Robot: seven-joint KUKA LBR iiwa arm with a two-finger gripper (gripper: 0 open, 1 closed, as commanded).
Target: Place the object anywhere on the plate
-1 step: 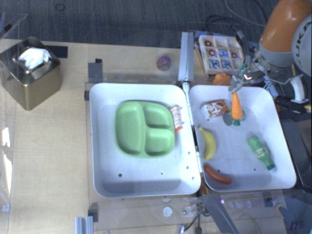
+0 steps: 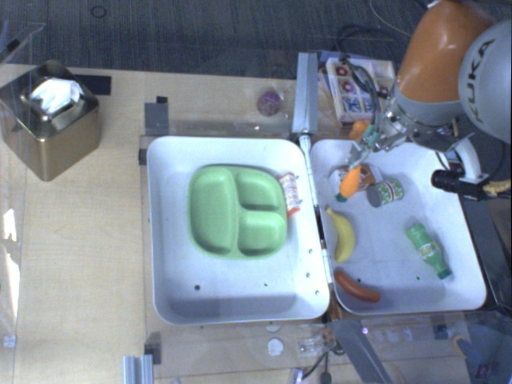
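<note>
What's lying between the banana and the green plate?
In the camera view, a small red-and-white packet sits at the plate's right edge, then the two bins' adjoining rims, then the banana.

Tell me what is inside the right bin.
In the right bin: carrot, small can, banana, green bottle, sausage. The gripper covers the bin's far corner.

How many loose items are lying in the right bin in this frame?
5: a carrot below the gripper, a can beside it, a banana near the left wall, a sausage at front, a green bottle right. The arm may hide more.
</note>
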